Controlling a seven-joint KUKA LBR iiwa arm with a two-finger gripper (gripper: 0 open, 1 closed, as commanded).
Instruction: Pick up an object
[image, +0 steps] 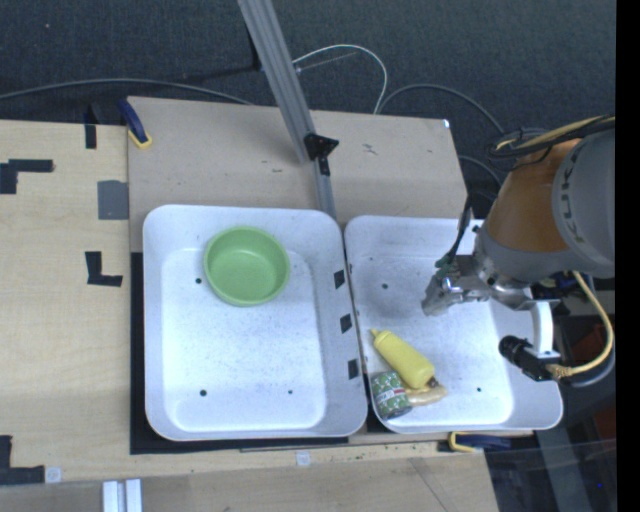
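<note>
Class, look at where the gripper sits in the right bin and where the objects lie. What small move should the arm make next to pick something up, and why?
Probably shift the gripper toward the near-left corner of the right bin, over the yellow bottle. The gripper sits above bare bin floor with nothing under it, while the bottle lies closest, beside a small green-patterned item.

floor: dark grey carpet (120, 45) | tabletop (50, 300): pale wood with black tape marks | board: tan sheet (220, 165) under the bins | pole: grey metal bar (280, 75) slanting across | cables: thin wires (350, 55) looping over carpet | light: even
</note>
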